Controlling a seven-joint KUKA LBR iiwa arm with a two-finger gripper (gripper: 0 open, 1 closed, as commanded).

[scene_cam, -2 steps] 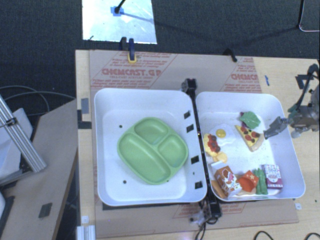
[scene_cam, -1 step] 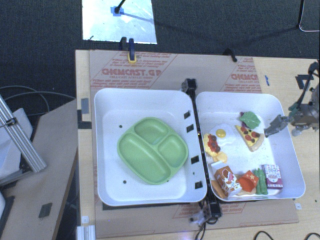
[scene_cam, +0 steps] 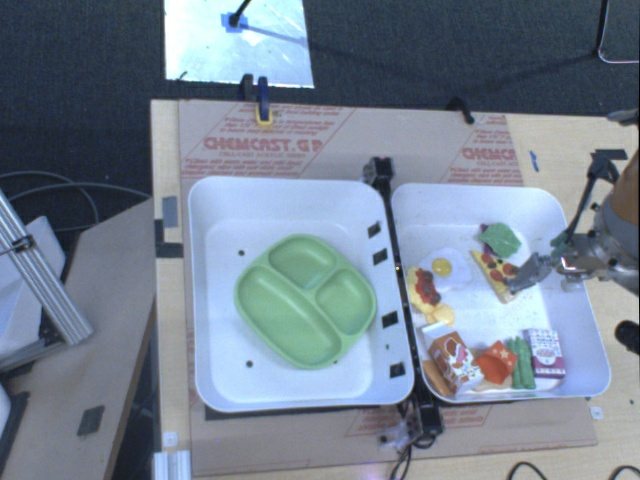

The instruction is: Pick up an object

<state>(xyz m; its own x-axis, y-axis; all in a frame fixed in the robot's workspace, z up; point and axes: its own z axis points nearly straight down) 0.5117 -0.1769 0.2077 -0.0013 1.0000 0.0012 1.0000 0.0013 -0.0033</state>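
1. While the left bin (scene_cam: 215,223) holds a green divided plate (scene_cam: 305,300), the right bin (scene_cam: 560,218) holds toy food: pizza slice (scene_cam: 493,268), fried egg (scene_cam: 441,266), red box (scene_cam: 452,360).
2. Gripper (scene_cam: 527,273) is beside the pizza slice, perhaps touching; its grip can't be made out.

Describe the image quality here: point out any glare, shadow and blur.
In the camera view: strong glare on the shiny sheet at the top, washing it near white; the white bins look bright but keep detail; soft shadow lies under the green divided plate; the small toy foods are slightly soft; the gripper at the right looks blurred.
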